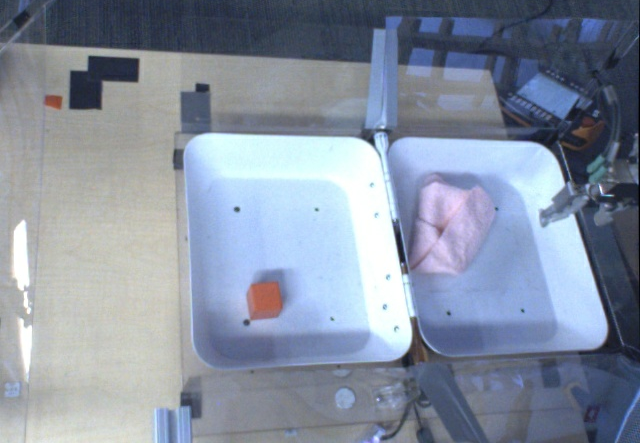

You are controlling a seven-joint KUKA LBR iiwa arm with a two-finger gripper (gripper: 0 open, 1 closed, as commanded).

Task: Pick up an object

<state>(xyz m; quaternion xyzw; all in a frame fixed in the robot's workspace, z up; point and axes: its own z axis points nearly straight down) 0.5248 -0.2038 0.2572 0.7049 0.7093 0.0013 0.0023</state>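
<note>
Camera view: the tool [572, 203], its opening impossible to tell, is seen at the right bin's [520, 336] right rim, with the pink cloth [452, 226] lying nearby to its left, inside that bin, long axis roughly upright.

Even, bright overhead light fills both white bins [300, 156], with soft shadows along their near walls. The picture is slightly soft, and glare streaks the worktop [20, 251] at far left.

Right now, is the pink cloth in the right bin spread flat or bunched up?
Bunched up. The pink cloth sits as a crumpled heap with visible folds, covering just a patch of the right bin floor.
</note>
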